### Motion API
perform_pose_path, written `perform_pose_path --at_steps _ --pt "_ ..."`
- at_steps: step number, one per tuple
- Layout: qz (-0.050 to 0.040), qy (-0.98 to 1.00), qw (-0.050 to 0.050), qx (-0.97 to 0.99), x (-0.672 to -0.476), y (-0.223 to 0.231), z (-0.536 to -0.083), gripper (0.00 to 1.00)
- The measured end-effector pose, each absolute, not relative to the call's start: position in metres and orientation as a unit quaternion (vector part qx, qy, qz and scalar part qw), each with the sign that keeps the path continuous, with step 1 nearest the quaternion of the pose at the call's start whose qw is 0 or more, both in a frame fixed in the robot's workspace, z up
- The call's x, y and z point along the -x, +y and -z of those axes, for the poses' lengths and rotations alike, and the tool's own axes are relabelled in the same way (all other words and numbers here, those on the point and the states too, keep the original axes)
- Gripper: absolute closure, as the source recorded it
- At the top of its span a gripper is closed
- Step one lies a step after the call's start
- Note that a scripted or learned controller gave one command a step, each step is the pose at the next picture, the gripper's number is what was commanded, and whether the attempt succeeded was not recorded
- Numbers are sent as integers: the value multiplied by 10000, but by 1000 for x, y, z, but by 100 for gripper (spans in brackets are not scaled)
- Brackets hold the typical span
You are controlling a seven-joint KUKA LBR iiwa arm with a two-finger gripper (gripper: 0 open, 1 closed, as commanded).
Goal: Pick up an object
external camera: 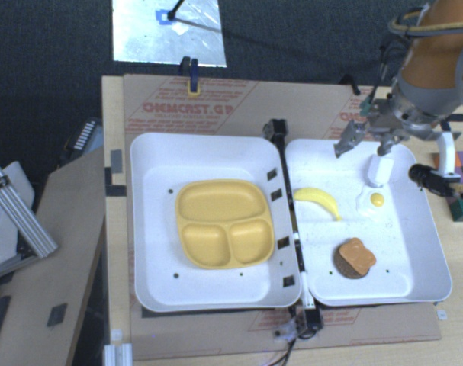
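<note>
The right bin (422, 235) holds a yellow banana (317, 200), a small fried egg (374, 200) with a yellow yolk, and a brown burger-like piece (355, 258). My gripper (363, 157) hangs over the back of this bin, just behind the egg. It is open, its two fingers spread apart with nothing between them. The banana lies to its front left and the brown piece sits near the bin's front.
The left bin (151, 204) holds a yellow divided plate (223, 223). A black clamp strip (286, 204) runs between the bins. A dark fitting (429, 178) sticks in at the right bin's right edge. A shiny sheet (168, 21) lies beyond the bench.
</note>
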State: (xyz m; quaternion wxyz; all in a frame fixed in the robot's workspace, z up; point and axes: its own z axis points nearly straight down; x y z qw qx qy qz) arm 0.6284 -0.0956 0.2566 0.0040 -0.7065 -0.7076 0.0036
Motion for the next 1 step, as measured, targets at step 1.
perform_pose_path --at_steps 1 --pt "3 -7083 -7 7060 -630 -95 -264 0"
